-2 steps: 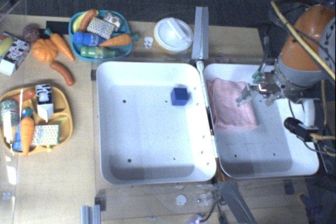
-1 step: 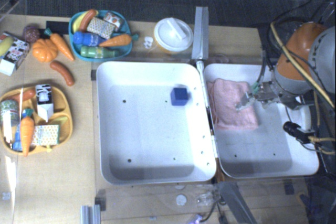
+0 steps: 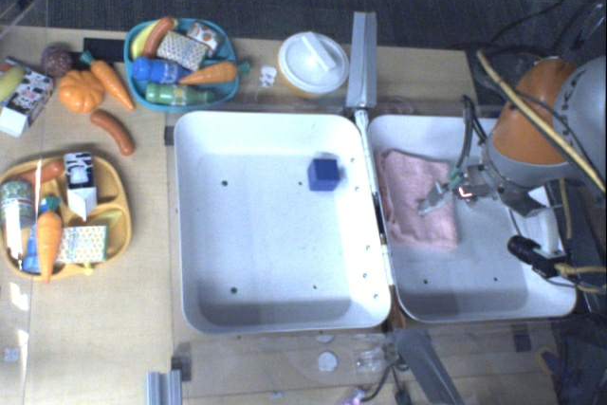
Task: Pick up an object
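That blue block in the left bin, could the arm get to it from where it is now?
Probably yes. The blue block sits alone in the left bin with nothing over it. The gripper is above the pink cloth in the right bin, just across the divider.

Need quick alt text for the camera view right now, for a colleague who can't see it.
The gripper sits low over a pink cloth in the right bin, reaching in from the right. A blue cube lies alone in the left bin; toy food sits on the bench.
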`<state>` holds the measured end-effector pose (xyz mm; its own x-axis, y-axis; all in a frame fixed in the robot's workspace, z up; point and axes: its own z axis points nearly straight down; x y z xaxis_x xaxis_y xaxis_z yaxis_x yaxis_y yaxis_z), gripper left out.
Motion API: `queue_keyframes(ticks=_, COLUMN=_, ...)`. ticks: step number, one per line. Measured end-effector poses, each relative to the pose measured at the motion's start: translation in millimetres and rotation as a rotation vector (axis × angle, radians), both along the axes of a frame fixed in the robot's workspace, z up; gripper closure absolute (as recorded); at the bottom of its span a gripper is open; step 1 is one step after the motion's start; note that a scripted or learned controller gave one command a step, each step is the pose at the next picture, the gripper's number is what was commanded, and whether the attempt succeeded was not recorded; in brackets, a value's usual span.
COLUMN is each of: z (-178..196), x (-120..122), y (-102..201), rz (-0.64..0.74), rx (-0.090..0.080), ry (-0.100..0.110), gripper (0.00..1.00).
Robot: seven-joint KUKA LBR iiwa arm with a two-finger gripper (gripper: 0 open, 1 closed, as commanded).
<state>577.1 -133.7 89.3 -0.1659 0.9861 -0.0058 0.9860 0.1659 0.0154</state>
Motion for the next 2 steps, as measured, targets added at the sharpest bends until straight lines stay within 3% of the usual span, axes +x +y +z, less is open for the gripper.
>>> queue_keyframes(ticks=1, z=0.2, x=-12.0, y=10.1, rz=0.167, rx=-0.002, ry=-0.001, gripper=0.00)
queue_keyframes(ticks=2, z=28.1, x=6.9, y=-46.9, rz=0.275, rx=0.001, ry=0.016, gripper=0.00)
